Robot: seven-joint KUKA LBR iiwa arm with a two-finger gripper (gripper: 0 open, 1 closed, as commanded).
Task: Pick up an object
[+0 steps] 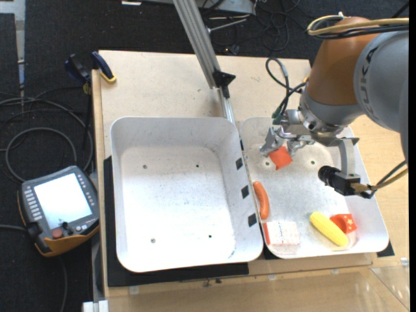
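The arm (354, 64) reached in from the right and hung over the far part of the right bin (367, 239). Its gripper (281, 149) sat above that bin's far-left area, and a small orange block (281, 158) showed between the fingers (270, 145), which were closed on it, the block tilted (one corner pointing down toward the bin floor).

Along the right bin's left wall lay an orange carrot-like piece (262, 199), its long axis running with the wall. At the near-left corner of the same bin rested a white block with red edging (283, 234). Toward the near-right corner a yellow banana-shaped piece (328, 229) lay slantwise, with a small red piece (345, 223) touching it on the side closer to the right wall. A black part (335, 178) attached to the arm hung over the middle of the right bin.

The left bin (123, 142) stood just beside the right one, their walls touching along the shared edge. Both bins rested on a pale wooden bench (156, 83). At the bench's far-left corner sat a blue and yellow clamp (97, 65). A slanted metal bar (198, 34) ran from the far side down to the meeting of the two bins. On the floor off the bench's left edge lay a handheld control pad (60, 208) with a lit screen.
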